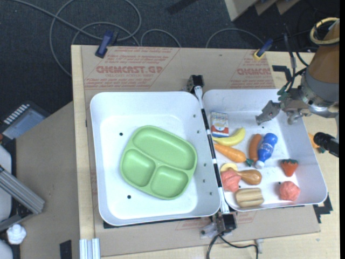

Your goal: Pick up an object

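The gripper (277, 112) hangs open over the upper part of the right bin (318, 169), holding nothing. The toys lie below and left of it: a blue bottle (266, 148) nearest, then a sausage (254, 145), banana (230, 140), carrot (230, 154) and strawberry (289, 167). The arm (323, 74) reaches in from the right, wrist above the bin's top corner. The board (135, 63) under the bins reads "CHEMCAST GP".

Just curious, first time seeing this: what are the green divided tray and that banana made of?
Green tray: likely moulded plastic, going by its even colour, rounded compartments and soft sheen. Banana: probably plastic or rubber toy food, being smooth, uniformly yellow and slightly glossy; which one isn't clear.
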Robot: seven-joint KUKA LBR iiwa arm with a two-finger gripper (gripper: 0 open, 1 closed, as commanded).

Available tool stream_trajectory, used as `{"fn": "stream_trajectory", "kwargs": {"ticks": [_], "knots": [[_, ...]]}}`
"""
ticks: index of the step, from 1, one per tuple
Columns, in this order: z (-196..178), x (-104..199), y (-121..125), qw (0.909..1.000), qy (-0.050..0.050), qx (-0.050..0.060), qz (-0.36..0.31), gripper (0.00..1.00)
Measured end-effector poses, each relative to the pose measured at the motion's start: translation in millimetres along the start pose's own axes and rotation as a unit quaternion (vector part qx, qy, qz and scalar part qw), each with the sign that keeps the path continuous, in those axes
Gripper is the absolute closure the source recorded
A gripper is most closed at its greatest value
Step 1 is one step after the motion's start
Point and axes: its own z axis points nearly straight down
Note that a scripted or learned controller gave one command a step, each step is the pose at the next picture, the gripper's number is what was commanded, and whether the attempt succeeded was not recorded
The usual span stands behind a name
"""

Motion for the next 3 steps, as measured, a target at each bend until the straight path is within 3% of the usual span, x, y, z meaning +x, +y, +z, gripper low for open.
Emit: {"fn": "stream_trajectory", "kwargs": {"ticks": [1,2,3], "knots": [[98.5,0.9,-9.7,1.0000,-0.001,-0.001,0.000,0.00],[112.7,17.5,-28.3,1.0000,0.001,0.001,0.000,0.00],[102.5,17.3,-27.7,1.0000,0.000,0.000,0.001,1.00]]}}
